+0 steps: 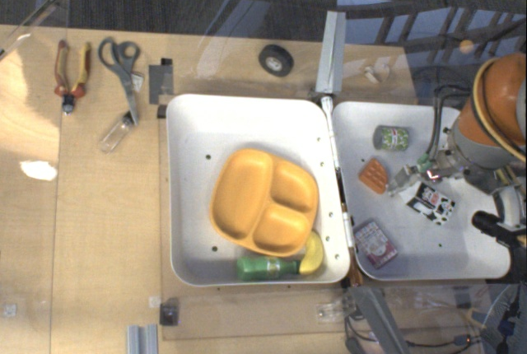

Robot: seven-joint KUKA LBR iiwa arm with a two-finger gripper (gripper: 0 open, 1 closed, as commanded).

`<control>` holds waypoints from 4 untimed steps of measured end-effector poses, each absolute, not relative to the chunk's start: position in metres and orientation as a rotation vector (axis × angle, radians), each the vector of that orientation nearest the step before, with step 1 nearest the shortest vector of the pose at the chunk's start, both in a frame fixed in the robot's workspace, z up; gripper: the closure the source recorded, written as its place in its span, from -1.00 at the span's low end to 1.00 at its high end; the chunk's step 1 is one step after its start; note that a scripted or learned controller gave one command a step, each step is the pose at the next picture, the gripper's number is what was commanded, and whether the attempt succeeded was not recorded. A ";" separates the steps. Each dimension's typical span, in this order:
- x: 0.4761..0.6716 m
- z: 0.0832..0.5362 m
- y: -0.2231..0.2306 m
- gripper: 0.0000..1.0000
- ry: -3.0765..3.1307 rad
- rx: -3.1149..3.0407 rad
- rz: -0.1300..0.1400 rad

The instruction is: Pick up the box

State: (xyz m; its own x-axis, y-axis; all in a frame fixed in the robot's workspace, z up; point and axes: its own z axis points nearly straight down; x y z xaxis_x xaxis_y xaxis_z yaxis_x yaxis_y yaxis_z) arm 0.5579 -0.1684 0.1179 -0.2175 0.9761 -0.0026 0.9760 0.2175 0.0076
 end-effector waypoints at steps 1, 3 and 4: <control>0.631 0.093 -0.122 -1.00 2.372 2.049 0.006; 0.644 0.086 -0.171 -1.00 2.387 2.033 0.004; 0.580 0.088 -0.207 -1.00 2.317 2.108 0.005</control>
